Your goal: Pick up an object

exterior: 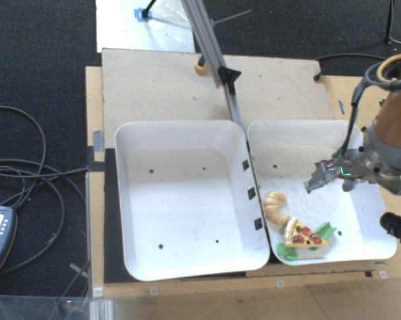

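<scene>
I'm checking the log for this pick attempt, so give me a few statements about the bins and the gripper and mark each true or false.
1. The croissant lies in the right bin. True.
2. The pizza slice lies in the left bin. False: it lies in the right bin, near its front edge, just in front of the croissant.
3. The gripper hangs over the right bin. True.
4. The gripper holds the croissant. False: the croissant lies on the bin floor, apart from the gripper.
5. A green piece lies beside the pizza slice. True.
</scene>
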